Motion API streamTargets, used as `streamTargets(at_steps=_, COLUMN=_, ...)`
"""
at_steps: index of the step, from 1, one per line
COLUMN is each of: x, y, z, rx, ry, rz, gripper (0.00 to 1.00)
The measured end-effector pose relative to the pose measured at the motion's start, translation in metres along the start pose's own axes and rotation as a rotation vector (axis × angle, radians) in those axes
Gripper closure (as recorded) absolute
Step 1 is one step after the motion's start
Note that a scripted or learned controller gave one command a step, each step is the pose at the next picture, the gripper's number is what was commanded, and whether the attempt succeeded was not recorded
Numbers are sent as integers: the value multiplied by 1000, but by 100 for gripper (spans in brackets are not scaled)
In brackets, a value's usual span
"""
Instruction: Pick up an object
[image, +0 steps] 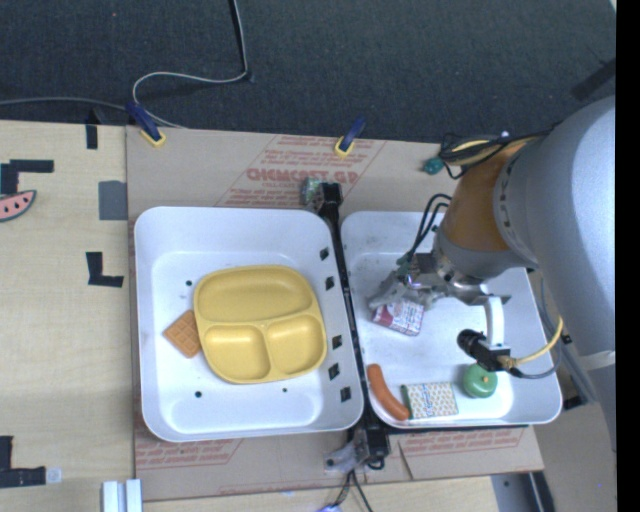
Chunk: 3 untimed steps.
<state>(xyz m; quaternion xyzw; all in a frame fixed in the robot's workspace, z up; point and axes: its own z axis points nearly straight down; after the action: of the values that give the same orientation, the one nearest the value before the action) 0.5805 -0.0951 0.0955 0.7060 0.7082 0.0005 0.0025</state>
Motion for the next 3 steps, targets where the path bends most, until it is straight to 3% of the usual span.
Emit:
streamTargets(at_steps=1, x=60, y=-29, z=-99, rx=4, ry=3, rz=1, gripper=100)
streamTargets(at_steps=2, x=99, y=2, z=-154, rx=5, ry=2, rz=1, gripper=100)
streamTargets(at_steps=3, x=90, y=4, z=-163, rx=6, ry=1, rz=2, gripper=100)
